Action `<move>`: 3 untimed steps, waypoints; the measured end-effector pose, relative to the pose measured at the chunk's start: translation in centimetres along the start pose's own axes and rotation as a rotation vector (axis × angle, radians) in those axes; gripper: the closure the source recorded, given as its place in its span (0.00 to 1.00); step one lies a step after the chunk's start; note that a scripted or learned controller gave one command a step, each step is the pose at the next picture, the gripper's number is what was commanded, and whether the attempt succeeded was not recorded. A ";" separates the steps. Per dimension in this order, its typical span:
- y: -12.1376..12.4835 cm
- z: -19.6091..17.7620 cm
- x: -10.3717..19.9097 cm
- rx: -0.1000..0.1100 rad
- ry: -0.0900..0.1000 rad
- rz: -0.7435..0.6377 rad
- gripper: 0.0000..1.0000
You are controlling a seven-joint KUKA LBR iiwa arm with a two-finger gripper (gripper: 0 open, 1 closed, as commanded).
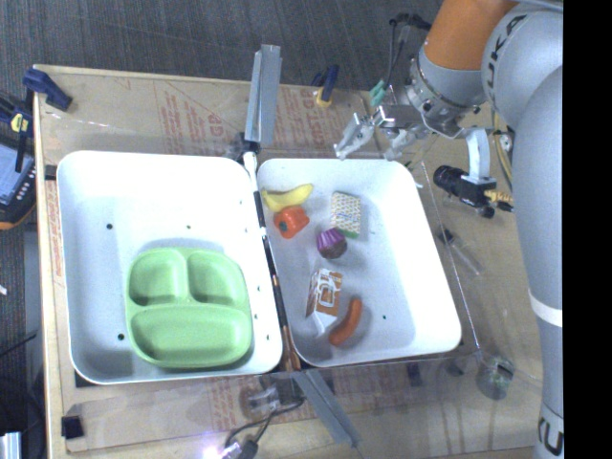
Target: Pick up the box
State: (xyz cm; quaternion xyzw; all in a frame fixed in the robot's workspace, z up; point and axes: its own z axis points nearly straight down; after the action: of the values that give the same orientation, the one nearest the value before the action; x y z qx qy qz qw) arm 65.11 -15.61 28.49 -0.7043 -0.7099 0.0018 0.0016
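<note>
A small pale box [346, 212] with a yellow-green pattern lies in the right bin [435, 290], near its back. A white and orange carton [326, 292] lies flat further forward in the same bin. My gripper [371, 139] hangs over the bin's back rim, behind and slightly right of the pale box and apart from it. Its fingers are spread and nothing is between them.
Also in the right bin are a banana [287, 197], a red pepper [292, 221], a purple vegetable [332, 244] and a sausage [346, 322]. The left bin [86, 199] holds a green divided tray [188, 308]. A metal bar [260, 94] stands behind the bins.
</note>
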 end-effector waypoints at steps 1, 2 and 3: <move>0.6 9.5 -2.7 -0.001 0.000 -0.078 0.00; -0.4 18.9 -5.3 -0.009 -0.003 -0.027 0.00; -0.2 17.7 -5.2 -0.011 -0.004 -0.032 1.00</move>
State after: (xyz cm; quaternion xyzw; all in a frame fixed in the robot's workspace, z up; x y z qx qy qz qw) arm 64.84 -20.81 10.77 -0.6930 -0.7209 -0.0010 -0.0036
